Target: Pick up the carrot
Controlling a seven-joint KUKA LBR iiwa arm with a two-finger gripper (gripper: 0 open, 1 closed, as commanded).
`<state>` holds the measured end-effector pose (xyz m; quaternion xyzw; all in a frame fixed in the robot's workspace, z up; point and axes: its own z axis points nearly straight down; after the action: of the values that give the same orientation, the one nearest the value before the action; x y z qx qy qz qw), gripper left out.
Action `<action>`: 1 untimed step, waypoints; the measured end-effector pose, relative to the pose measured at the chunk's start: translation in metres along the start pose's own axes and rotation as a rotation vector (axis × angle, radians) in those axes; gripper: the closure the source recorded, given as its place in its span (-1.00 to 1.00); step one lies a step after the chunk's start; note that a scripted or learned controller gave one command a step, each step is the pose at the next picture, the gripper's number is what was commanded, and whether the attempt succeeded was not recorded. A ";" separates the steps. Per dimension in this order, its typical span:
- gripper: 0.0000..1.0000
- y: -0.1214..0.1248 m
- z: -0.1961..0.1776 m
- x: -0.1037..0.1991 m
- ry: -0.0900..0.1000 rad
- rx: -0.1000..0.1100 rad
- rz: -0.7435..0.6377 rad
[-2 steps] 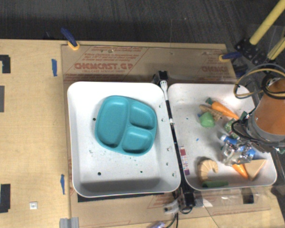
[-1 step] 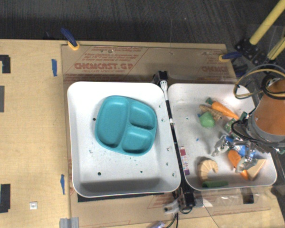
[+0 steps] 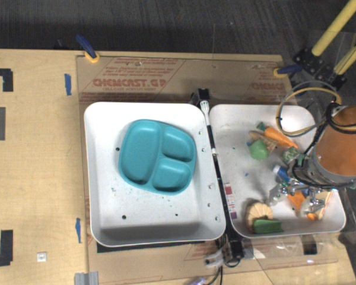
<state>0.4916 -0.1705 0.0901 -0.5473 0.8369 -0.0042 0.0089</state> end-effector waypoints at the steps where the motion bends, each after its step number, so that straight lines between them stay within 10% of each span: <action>1: -1.00 -0.007 0.000 0.030 -0.026 -0.019 -0.463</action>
<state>0.4855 -0.2008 0.0899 -0.7248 0.6887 0.0089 0.0133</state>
